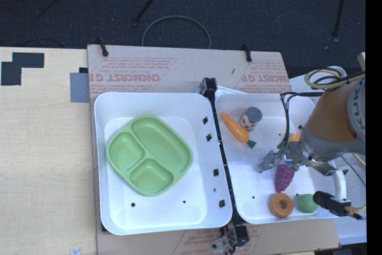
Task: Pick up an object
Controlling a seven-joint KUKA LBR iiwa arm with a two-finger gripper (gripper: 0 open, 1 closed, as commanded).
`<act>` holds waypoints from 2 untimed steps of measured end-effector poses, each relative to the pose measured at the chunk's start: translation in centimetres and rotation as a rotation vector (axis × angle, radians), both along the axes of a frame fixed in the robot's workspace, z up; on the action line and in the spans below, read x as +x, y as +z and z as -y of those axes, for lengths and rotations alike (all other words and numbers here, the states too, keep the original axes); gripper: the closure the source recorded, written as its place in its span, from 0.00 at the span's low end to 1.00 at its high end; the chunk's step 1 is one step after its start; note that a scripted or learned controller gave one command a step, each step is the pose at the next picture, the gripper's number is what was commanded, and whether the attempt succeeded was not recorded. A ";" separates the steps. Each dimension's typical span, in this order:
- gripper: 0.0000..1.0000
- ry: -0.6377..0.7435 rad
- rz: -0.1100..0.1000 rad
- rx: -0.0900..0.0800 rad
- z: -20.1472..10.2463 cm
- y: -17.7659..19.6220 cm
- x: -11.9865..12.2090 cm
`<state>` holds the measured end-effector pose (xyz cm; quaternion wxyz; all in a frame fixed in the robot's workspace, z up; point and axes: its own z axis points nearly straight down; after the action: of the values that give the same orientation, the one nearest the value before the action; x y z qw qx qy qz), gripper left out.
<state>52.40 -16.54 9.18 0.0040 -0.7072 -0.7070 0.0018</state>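
Camera view: gripper sits low over the right bin, right of the bin's middle, pointing toward the view's left. Open or closed: cannot tell from this angle, the metal parts blur together. Nothing is visibly held in it.

The arm, orange band showing, comes in from the right edge over the right bin's far-right side.

Purple grape bunch lies on the right bin floor just beside the gripper, on its near side. Whether they touch is unclear.

Orange ring lies near the bin's front wall, just in front of the grape bunch. Green ball is just beside the ring, on its right.

Carrot lies at a slant in the back-left part of the right bin, orange body up-left, green end down-right, well apart from the gripper. Small toy with a grey top is just beside the carrot, on its right, close to touching it.

Left bin holds a green divided plate, lying flat and turned at an angle, three compartments.

Both bins rest side by side on a cardboard sheet with red print, on the pale wooden bench.
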 end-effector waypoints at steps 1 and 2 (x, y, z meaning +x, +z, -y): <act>1.00 -0.004 0.003 -0.001 0.1 1.3 0.1; 1.00 -0.005 0.008 -0.003 0.5 5.7 -0.5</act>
<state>51.95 -17.03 14.89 0.0000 -0.7089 -0.7053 -0.0001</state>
